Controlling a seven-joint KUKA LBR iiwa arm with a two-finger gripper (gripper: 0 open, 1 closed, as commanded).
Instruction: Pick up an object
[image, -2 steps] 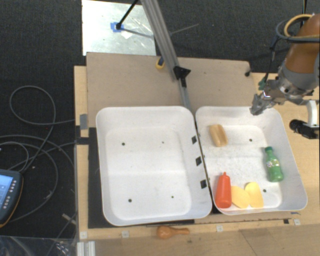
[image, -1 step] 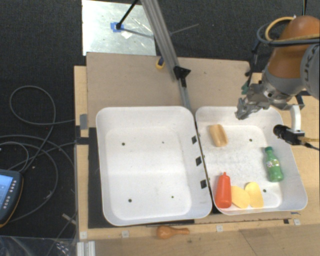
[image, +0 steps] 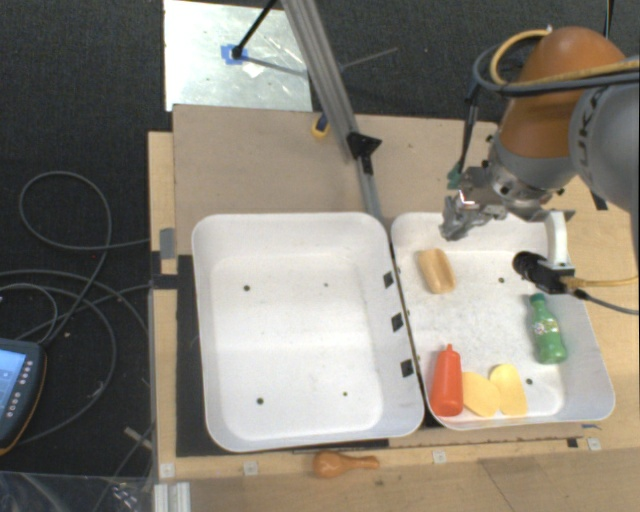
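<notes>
Looking down on a brown surface (image: 250, 160) carrying two shallow white bins side by side, their rims meeting along the middle. Seeing the gripper (image: 455, 228) hanging over the far left corner of the right bin (image: 600, 395), with nothing showing in its grasp; not being able to tell from this angle whether opened or closed. Finding a tan roll (image: 436, 270) lying near the gripper, close to that bin's left edge and toward its far edge, its long side running from far to near. Noting a green bottle (image: 547, 330) lying close to the right edge, about midway along it, cap pointing toward the far edge. Spotting a red bottle (image: 447, 380) lying in the near left corner, narrow cap end pointing toward the far edge, its base reaching the near rim. Seeing two yellow pieces (image: 481, 394) (image: 509, 388) lying along the near edge just beside the red bottle, the first touching it and the two touching each other. Taking in the left bin (image: 290, 225), with a few small dark dots showing on its white floor. Noting three small black clips (image: 397, 322) sitting along the shared rim between the bins. Finding a tan pear-shaped thing (image: 345, 462) lying on the surface outside the bins, just beyond the near edge of the left bin.
</notes>
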